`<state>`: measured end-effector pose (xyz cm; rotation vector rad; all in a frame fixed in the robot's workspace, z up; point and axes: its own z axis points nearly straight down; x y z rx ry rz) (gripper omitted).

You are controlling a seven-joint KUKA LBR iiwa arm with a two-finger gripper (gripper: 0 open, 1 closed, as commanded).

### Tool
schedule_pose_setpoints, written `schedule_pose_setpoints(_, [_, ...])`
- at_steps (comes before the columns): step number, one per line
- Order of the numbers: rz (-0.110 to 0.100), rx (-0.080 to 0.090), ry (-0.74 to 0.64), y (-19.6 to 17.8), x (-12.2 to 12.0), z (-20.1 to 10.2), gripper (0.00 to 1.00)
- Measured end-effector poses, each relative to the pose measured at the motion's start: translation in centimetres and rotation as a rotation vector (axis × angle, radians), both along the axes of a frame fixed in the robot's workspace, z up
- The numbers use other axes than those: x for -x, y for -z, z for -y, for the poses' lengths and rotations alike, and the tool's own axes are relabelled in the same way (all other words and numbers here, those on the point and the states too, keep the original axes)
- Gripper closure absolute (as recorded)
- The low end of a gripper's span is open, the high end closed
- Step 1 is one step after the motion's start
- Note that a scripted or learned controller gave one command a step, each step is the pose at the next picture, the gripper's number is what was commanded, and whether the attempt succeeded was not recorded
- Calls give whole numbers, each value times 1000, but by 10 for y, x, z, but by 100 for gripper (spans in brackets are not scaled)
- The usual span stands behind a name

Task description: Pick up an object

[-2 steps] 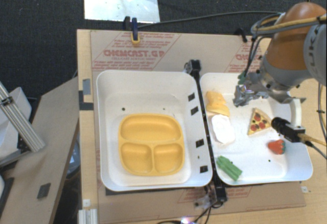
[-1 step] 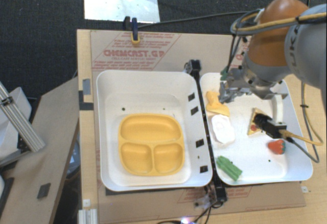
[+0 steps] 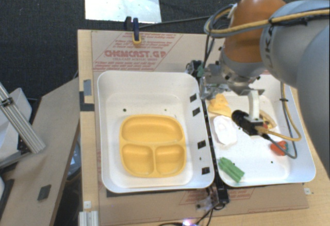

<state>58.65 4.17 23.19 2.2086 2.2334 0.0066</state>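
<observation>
My gripper (image 3: 215, 87) hangs low over the back left corner of the right bin (image 3: 301, 165), under the orange wrist band. Just in front of it lies a yellow wedge (image 3: 220, 105), close below the gripper. A white rounded piece (image 3: 225, 130) rests nearer the front beside the bin's left wall. A green block (image 3: 230, 169) lies at the front left of that bin. A small red piece (image 3: 279, 148) sits toward the right. From this view, nothing can be seen held by the gripper.
The left bin (image 3: 111, 96) holds a yellow divided tray (image 3: 152, 145). Black clips (image 3: 200, 144) line the wall between the bins. A blue and yellow clamp (image 3: 135, 30) stands on the cardboard behind the bins.
</observation>
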Motion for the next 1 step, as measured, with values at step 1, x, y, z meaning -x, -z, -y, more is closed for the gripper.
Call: schedule_pose_setpoints(1, [0,0,1,-1,-9,-53,100])
